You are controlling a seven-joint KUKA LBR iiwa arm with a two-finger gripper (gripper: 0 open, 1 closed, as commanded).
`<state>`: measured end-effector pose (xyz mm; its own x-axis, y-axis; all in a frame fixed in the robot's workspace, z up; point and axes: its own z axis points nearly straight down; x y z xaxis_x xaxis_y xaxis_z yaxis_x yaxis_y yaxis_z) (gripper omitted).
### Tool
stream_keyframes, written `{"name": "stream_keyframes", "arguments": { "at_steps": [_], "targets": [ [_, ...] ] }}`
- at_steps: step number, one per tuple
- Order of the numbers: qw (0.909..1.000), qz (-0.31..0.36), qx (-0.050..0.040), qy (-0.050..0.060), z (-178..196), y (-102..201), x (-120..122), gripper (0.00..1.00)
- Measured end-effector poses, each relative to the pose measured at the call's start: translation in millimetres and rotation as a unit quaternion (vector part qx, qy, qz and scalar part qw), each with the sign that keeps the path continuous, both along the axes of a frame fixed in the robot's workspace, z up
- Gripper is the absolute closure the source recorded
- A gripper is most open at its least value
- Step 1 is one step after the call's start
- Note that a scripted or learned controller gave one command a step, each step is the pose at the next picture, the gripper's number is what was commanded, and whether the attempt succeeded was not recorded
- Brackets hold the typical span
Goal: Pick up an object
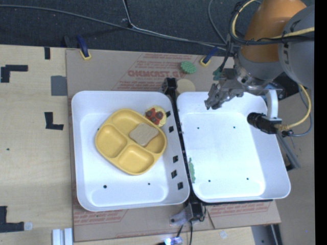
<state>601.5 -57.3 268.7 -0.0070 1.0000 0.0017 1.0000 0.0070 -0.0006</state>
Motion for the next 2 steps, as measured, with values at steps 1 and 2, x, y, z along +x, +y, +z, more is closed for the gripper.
{"name": "stream_keyframes", "arguments": {
  "at_steps": [1,2],
  "targets": [
    [1.0,-0.001,-0.0005,0.001,-11,43,14,1.0],
    [1.0,0.0,-0.0003,0.0,-10,95,19,1.0]
  ]
}}
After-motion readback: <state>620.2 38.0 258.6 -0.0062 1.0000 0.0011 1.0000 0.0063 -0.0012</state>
